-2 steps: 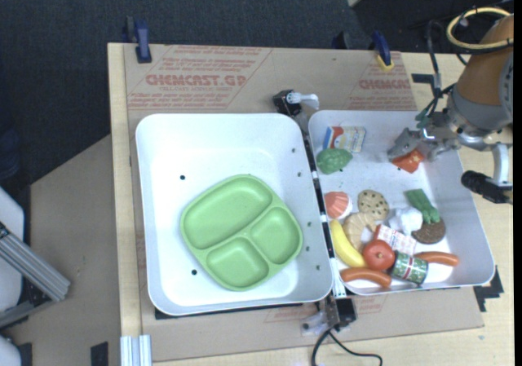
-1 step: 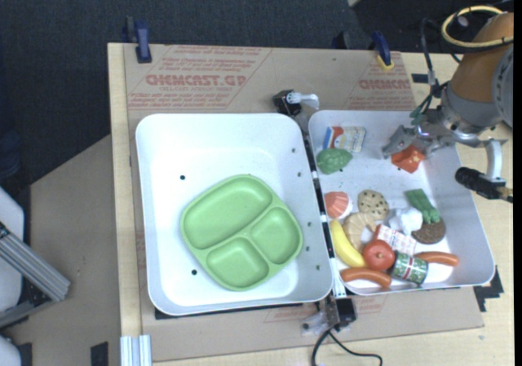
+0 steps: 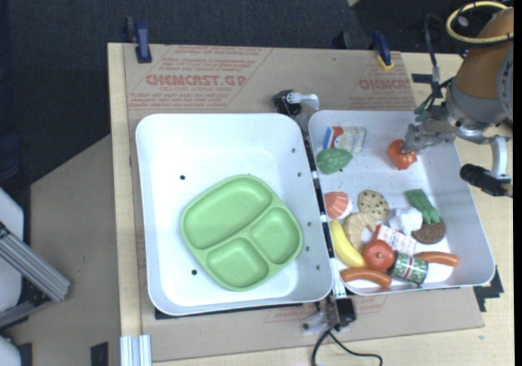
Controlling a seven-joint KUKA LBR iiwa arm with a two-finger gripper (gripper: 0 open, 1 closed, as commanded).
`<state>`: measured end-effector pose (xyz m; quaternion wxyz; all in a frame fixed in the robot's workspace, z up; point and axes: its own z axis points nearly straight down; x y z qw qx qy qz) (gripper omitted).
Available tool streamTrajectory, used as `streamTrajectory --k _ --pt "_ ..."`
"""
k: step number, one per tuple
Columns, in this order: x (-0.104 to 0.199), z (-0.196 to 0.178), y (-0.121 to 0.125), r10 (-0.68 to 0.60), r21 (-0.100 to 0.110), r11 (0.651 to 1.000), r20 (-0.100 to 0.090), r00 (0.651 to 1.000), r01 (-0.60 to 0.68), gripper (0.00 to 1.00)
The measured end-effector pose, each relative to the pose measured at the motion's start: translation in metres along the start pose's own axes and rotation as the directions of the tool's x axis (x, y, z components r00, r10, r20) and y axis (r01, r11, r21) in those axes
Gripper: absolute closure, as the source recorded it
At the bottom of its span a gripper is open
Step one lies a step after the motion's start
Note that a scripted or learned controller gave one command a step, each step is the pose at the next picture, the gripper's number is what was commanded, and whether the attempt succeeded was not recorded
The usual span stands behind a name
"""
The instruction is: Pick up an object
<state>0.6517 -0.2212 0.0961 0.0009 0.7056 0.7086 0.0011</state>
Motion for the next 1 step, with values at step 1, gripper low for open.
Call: streamTrajectory --k 1 --pt "0.0434 0.0105 -0.0097 0.001 0.004 1.000 0.000 1.000 -0.001 1.00"
